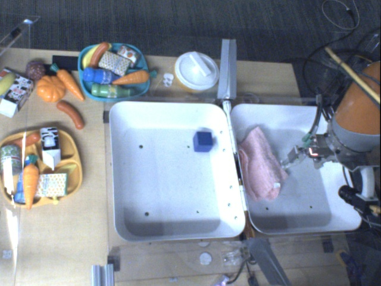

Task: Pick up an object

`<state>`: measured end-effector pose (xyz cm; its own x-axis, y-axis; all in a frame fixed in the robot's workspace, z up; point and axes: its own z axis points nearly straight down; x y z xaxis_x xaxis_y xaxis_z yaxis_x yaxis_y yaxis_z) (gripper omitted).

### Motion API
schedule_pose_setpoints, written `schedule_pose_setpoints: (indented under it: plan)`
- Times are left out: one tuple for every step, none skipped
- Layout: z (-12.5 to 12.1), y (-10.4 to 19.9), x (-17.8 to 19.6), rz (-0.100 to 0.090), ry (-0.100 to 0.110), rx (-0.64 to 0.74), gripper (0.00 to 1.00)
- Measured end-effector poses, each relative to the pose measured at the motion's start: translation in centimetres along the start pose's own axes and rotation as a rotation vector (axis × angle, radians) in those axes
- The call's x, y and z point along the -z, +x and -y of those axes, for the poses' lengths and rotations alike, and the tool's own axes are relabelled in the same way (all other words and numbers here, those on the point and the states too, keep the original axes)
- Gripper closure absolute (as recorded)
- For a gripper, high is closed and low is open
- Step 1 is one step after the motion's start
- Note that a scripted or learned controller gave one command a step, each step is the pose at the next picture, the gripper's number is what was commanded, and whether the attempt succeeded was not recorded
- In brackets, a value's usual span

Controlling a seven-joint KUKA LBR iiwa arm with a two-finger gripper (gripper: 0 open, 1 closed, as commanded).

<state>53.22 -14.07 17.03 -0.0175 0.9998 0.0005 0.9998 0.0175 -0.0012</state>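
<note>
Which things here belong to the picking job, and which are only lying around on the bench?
Belonging to the job:
- pink cloth in the right bin
- blue cube in the left bin
- end effector beside the cloth

Just lying about:
- blue bowl of toy food
- yellow tray of toys
- white lid
- small pumpkin

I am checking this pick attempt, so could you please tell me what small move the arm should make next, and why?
Probably a short move toward the pink cloth. The gripper sits in the right bin, just beside the cloth's right edge, with nothing seen in its grasp. The blue cube lies across the divider in the left bin, so the cloth looks the nearer target.
</note>
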Motion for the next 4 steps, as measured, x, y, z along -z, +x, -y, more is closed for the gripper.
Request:
schedule_pose_setpoints:
  plan:
    - [-3.2, 3.4, -7.9, 0.004, -0.016, 0.132, 0.0]
    - [-8.8, 4.4, -7.8, 0.003, -0.019, 0.049, 0.0]
    - [-9.0, 4.7, -6.7, 0.001, -0.023, 0.055, 1.0]
    - [-13.9, 7.4, 1.4, 0.002, -0.004, 0.232, 1.0]
